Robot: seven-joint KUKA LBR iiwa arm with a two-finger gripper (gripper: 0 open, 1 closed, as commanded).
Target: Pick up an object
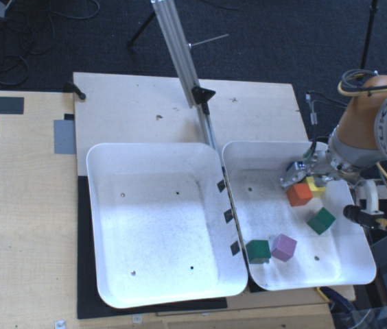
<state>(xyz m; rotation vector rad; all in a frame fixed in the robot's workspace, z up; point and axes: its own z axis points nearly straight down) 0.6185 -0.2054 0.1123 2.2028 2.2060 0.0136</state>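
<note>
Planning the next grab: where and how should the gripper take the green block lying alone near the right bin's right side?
Come straight down on the green block and close across two opposite flat side faces. It sits turned diamond-wise in the right bin, apart from the others, so rotate the gripper to match.

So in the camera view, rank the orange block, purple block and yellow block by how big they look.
1. Orange block and purple block: look about alike, so no ranking between them.
2. Yellow block: smallest showing, but partly hidden behind the orange one.
</note>
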